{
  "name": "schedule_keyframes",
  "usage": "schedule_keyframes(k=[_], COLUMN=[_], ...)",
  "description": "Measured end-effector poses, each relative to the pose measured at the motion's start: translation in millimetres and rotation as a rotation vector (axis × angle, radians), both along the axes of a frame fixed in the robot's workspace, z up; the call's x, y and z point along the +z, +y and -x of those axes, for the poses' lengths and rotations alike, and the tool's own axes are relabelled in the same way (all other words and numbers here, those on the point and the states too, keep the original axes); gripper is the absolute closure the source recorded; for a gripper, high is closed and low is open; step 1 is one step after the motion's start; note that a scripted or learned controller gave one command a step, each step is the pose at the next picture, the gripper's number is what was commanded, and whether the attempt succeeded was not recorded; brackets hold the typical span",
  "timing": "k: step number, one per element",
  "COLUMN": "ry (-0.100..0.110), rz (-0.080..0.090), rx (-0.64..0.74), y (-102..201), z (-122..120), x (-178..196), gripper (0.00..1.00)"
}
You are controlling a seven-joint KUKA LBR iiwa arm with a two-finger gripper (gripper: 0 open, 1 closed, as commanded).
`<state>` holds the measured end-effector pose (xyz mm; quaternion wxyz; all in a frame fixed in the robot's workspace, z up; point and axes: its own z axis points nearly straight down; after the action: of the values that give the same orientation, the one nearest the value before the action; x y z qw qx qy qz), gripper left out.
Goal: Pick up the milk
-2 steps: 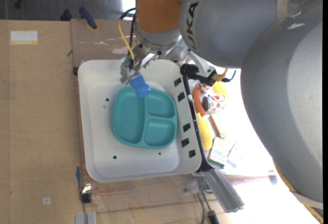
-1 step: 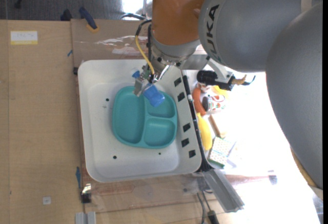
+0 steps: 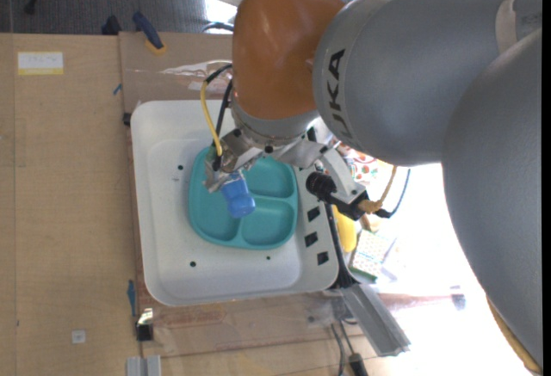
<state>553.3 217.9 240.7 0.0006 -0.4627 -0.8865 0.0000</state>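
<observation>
Gripper (image 3: 225, 169) low over teal divided plate (image 3: 258, 224) in left white bin (image 3: 164, 194); finger state cannot tell. Small blue object (image 3: 238, 197), possibly milk, just at gripper's 5 o'clock (contact unclear), suggests grasp attempt.

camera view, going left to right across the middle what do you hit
bare wooden bench → white bin → teal divided plate with a blue object on it under the gripper → colourful items partly hidden by the arm
</observation>
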Motion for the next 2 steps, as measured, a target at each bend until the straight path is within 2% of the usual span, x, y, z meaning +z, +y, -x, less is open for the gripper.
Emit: schedule_keyframes(k=[1,2], ry=[-0.006,-0.003], rz=[0.000,0.000], rx=[-0.231,0.217], y=[-21,-48], z=[-64,-52], x=[5,15], gripper=[1.00,1.00])
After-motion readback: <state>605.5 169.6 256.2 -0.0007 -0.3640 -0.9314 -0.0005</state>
